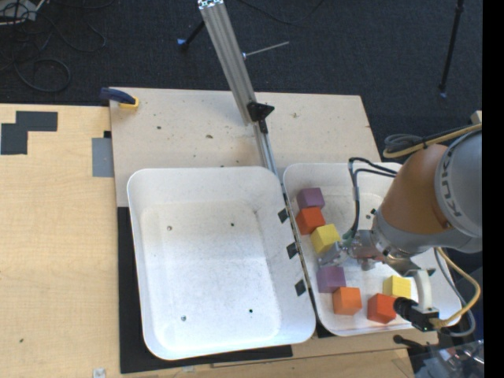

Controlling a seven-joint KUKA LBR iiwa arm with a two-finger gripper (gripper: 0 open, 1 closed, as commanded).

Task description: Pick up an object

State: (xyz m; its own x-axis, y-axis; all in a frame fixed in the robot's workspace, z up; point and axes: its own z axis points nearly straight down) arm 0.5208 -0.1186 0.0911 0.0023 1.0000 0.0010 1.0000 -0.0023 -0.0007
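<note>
The bench (315,124) carries two white bins side by side. The left bin (150,203) shows only small dark specks on its floor. The right bin (335,172) holds all the blocks.

Blocks in the right bin, far to near along its left side: a purple block (310,198), an orange block (309,219) touching it on the near side, a yellow block (325,237), a second purple block (331,277), and a second orange block (346,300) at the near wall. Toward the right, near the near wall, lie a red-orange block (381,308) and, just beyond it, a second yellow block (400,287).

The arm (429,199) enters from the right and is bent down over the right bin, its orange band uppermost. The gripper (346,250) sits low in the bin, just right of the first yellow block and just beyond the second purple block. Whether its jaws are released or clenched cannot be told; the wrist body and cabling obscure them. No block can be confirmed between them.

A slanted aluminium rail (232,57) rises from the far side of the bench between the bins. A blue and yellow clamp (118,98) sits at the far left corner of the bench.
</note>
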